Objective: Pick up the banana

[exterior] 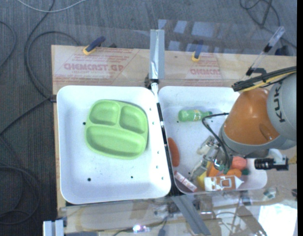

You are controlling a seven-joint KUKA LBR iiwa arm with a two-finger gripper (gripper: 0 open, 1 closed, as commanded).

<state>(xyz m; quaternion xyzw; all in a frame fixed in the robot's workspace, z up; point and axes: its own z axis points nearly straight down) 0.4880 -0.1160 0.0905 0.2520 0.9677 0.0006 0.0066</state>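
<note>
We see the metal two-finger gripper [206, 157] low in the right shallow white bin [191, 95], above a heap of small things at the bin's near edge; whether it is wide or narrow we cannot tell. We cannot pick out the banana with certainty; a yellow-orange piece [213, 170] just beside the gripper may be it, so we judge the pick not yet done. Crowding it are an orange-and-white carton [223, 183], a red oblong [174, 152] and, farther off, a green bottle [193, 115]. The left white bin [73, 181] holds a green divided plastic plate [117, 128].

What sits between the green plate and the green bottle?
In the camera view, the bins' two adjoining walls run between the green plate and the green bottle; otherwise white floor.
</note>
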